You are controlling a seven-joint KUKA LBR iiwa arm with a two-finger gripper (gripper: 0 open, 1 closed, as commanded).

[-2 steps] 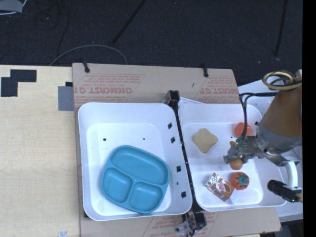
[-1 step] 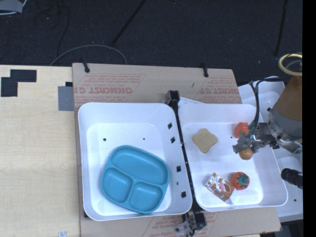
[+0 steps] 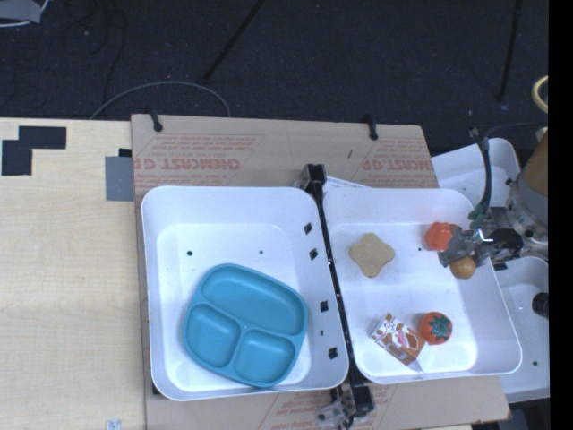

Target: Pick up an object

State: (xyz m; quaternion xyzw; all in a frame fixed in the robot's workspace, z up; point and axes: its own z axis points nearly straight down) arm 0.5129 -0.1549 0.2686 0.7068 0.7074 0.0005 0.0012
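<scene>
Four small objects lie in the right bin (image 3: 501,365), and the left bin (image 3: 161,240) carries a blue divided plate (image 3: 243,324). From the right bin's middle, a tan cookie-shaped piece (image 3: 371,254) sits at about eleven o'clock, an orange-red round toy (image 3: 438,236) at about two o'clock, a red tomato-like toy (image 3: 436,328) at about five o'clock, and a small printed packet (image 3: 396,339) just beside it toward six o'clock.

At the bin's three o'clock rim the hand (image 3: 467,256) reaches in from the right, close to the orange-red toy. A small brownish ball (image 3: 463,268) shows right at its tip; whether it is gripped or merely beneath I cannot tell, and how wide the hand stands I cannot tell either.

As a judgement, the orange-red toy is the nearest candidate. It looks like light, stiff plastic, smooth and rounded, so it would likely roll or squirt out if pinched off-centre; a hold across its widest middle seems safest. The cookie piece looks flat and low, harder to get under. The packet looks thin and pliable, best taken across its short edges. Nothing here seems fragile or heavy.
</scene>
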